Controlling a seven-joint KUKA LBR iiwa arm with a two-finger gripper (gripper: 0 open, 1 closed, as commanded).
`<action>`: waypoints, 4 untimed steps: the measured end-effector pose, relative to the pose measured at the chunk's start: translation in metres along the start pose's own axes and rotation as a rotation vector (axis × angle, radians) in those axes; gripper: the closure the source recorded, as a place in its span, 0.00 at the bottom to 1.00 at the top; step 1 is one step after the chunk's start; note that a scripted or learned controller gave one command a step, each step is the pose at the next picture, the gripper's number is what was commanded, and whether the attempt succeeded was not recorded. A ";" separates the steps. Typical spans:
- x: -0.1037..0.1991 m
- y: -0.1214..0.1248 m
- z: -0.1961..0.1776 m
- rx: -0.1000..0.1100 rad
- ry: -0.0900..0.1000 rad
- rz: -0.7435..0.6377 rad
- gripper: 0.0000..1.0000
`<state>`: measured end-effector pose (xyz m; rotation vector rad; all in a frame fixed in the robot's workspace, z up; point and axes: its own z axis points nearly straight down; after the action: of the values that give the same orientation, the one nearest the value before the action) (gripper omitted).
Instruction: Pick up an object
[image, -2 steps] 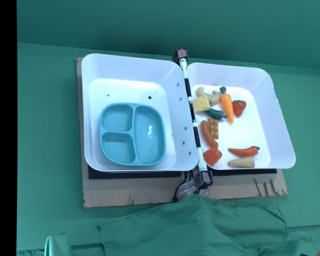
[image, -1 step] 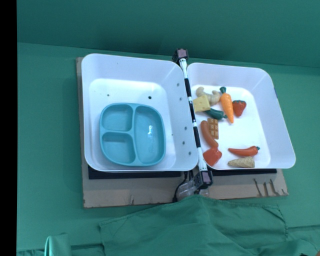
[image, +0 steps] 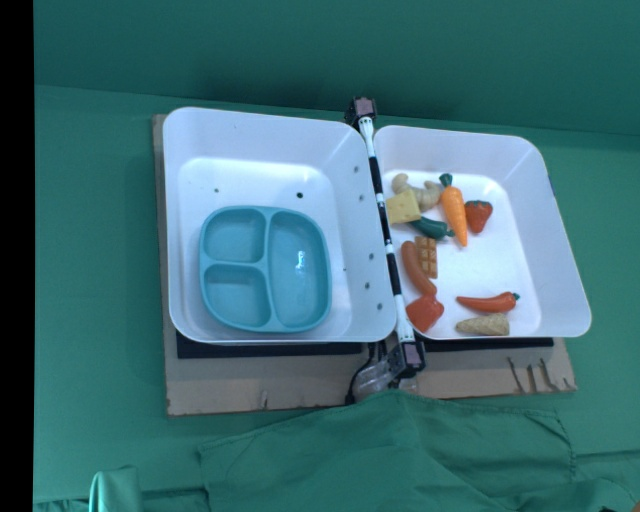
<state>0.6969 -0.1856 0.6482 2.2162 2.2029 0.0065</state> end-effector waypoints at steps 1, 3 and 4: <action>-0.001 0.001 0.053 0.016 0.007 -0.001 0.00; 0.000 0.001 0.015 0.007 0.005 -0.003 0.00; 0.023 0.001 0.033 0.012 0.007 -0.004 0.00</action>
<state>0.6983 -0.1626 0.6148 2.2217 2.2172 0.0010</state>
